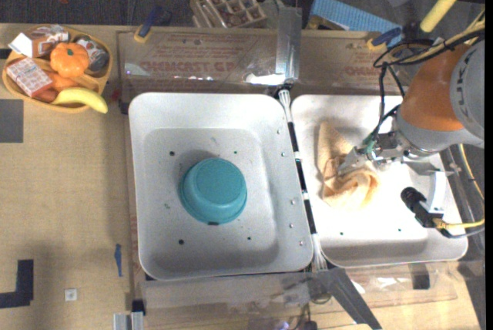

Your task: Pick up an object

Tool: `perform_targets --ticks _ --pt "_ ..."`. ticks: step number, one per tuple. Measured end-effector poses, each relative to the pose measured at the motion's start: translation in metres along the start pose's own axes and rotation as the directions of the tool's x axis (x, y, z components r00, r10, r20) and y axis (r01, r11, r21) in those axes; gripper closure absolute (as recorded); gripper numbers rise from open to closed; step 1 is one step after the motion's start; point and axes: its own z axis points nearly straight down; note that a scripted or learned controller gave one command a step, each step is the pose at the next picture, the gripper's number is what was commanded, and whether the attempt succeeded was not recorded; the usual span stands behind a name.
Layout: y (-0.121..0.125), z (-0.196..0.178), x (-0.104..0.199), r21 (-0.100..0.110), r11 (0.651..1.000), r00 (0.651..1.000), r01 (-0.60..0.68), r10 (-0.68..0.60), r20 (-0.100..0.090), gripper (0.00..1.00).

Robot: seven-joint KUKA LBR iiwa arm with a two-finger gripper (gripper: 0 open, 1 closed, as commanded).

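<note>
A tan cloth (339, 163) lies crumpled in the right bin (385, 240), towards its left wall. Its upper part spreads flat and pale, coming to a point near the top, while the lower part is bunched into darker, orange-brown folds that curl out to the right. The gripper (362, 155) is down on the cloth's right side, among the folds, reaching in from the right below the arm's (451, 101) orange band; from this slanted view I cannot tell how far apart it stands or whether any fabric is caught in it. A small black part (418, 205) of the arm hangs over the bin floor to the right of the cloth. In the left bin (154, 128) a teal bowl (214, 190) sits upside down near the middle, well apart from the cloth. Behind the bins runs a brown cardboard board (200, 58) with faint printed lettering, too washed out by glare to read. At the bench's far left, a shallow basket (15, 82) holds toy food: a banana (81, 98), a small pumpkin (69, 58) and little printed boxes (29, 75) whose labels are too small to make out.
</note>
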Motion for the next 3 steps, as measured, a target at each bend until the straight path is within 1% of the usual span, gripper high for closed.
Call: perform_targets --ticks 1,2,3 --pt "0.001 0.001 0.009 0.004 0.986 0.986 -0.168 0.168 0.001 0.0" --pt "0.004 -0.01 0.01 -0.002 0.986 0.986 -0.167 0.167 -0.002 1.0" --pt "0.003 -0.01 0.01 -0.001 0.986 0.986 -0.167 0.167 -0.002 0.0"
